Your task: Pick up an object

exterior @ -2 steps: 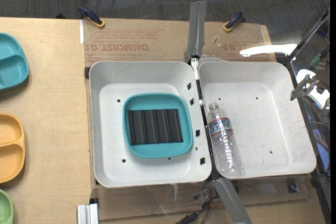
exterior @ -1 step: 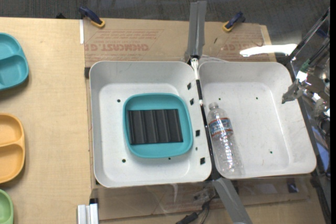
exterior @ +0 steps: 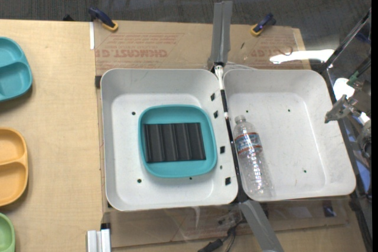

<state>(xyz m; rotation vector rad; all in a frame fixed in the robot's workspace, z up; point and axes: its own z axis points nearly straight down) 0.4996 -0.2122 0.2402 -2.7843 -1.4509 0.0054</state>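
Camera view, looking down at a slant: two shallow white bins are seen side by side on brown cardboard. In the left white bin (exterior: 118,127) a teal square plastic tray with a dark ribbed insert (exterior: 175,141) lies flat near the middle. In the right white bin (exterior: 295,127) a clear plastic water bottle with a white cap and a red-and-blue label (exterior: 251,156) lies on its side, pressed along the bin's left wall, cap toward the far side. The gripper (exterior: 345,106) is seen at the right rim of the right bin — well apart from the bottle, with bare bin floor between. Its finger state cannot be told; nothing is seen held. On the wooden bench to the left, a teal divided plate (exterior: 12,77), an orange divided plate (exterior: 10,165) and a green plate edge (exterior: 5,234) are noted. Judged risks: the bottle is round and smooth, so it may roll or slip from a pinch; its place against the wall leaves little room for a finger on that side — a collision with the wall is likely if the approach is not offset.
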